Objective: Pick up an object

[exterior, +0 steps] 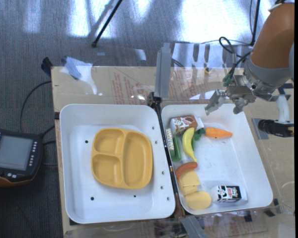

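Note:
My gripper [224, 104] hangs over the far rim of the right bin [253, 152], its fingers spread open and nothing between them. Just below it in the bin lies an orange carrot [218, 132]. To the carrot's left are a yellow banana [188, 143], a brown carton [183, 124] and a green vegetable [176, 148]. Nearer the front lie a red sausage [186, 169], pale cheese slices [190, 182], a round yellow piece [199, 200] and a small black-and-white carton [227, 193].
The left bin [77, 133] holds a yellow divided plate [121, 157]. A grey post [162, 73] stands behind the gap between the bins. A handheld pendant [12, 155] lies on the floor at the left. Cables and a black fitting [275, 128] sit right of the right bin.

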{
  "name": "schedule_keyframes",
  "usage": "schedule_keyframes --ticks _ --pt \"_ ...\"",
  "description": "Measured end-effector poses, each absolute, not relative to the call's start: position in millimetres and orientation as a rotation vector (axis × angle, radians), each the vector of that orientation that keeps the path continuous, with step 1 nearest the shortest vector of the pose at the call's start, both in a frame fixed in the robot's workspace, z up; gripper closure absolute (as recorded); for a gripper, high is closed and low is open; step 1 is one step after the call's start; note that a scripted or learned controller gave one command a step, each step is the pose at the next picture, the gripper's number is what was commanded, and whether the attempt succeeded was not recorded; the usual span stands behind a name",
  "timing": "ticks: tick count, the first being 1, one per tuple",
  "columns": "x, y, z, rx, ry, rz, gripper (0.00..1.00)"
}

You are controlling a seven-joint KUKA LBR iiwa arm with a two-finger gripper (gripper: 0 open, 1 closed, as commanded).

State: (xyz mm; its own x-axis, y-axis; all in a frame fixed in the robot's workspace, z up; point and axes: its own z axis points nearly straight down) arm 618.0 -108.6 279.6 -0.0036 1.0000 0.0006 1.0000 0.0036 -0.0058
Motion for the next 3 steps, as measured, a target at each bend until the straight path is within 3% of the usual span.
schedule_keyframes --ticks 1,2,3 --pt "642.4 -90.5 109.0 -2.235 -2.206 0.0 0.0" --pt "641.3 -91.1 112.7 -2.233 -2.196 0.007 1.0" --pt "641.1 -91.3 112.2 -2.234 -2.195 0.007 0.0"
